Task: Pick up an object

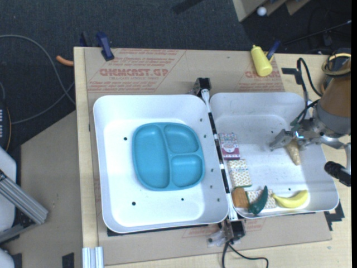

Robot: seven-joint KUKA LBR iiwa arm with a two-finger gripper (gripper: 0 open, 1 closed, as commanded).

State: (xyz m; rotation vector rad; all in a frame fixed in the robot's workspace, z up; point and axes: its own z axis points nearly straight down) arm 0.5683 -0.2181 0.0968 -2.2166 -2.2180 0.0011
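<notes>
Claw over a tan object in the right bin

You see a small tan oblong object (294, 152) lying tilted near the right wall of the right bin (251, 106), with the claw (290, 138) directly above it and reaching in from the right; you cannot tell how its fingers stand. The arm (334, 108) bends low over the bin's right rim. Open white floor lies left of the object, toward the patterned packets (231, 158) along the bin's left wall. A banana (291, 199) and a green item (259, 202) sit by the front edge. On the worktop (139, 66), the left bin (111, 149) holds a blue divided plate (167, 155).
</notes>
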